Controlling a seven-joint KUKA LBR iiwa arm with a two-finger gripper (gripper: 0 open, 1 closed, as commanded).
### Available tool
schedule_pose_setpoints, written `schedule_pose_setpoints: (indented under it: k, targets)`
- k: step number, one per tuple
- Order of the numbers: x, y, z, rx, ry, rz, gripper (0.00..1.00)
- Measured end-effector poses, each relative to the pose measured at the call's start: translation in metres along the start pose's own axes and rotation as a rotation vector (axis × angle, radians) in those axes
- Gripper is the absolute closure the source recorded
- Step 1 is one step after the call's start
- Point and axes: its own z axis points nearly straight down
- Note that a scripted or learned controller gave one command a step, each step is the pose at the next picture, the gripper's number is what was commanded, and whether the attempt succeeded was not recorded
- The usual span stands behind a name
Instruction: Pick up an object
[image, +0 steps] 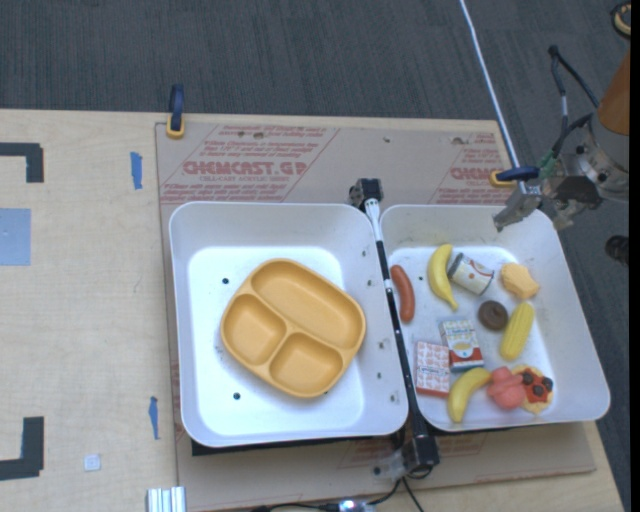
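Note:
The right bin (571, 300) holds several toy foods. Among them are a red sausage (403, 292), a banana (441, 274), a small tipped can (470, 273), a cheese wedge (519, 281), a brown donut (492, 315), a corn cob (516, 331), two small cartons (460, 340), a second banana (467, 390) and a red berry-like piece (507, 388). My gripper (537, 212) hangs above the bin's far right corner, open, with nothing between its fingers. It is apart from every object; the cheese wedge lies closest, just below it.
In the left bin (190, 300) lies a yellow three-compartment plate (292, 327). A black clamp bar (385, 290) runs between the bins. A blue clip (515, 176) sits on the board near the gripper. A thin white rod (490, 80) slants across the upper right.

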Motion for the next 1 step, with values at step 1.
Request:
schedule_pose_setpoints:
  k: [1]
  targets:
    - [-0.0137,-0.0216,0.1288,0.003,0.001,0.001,0.0]
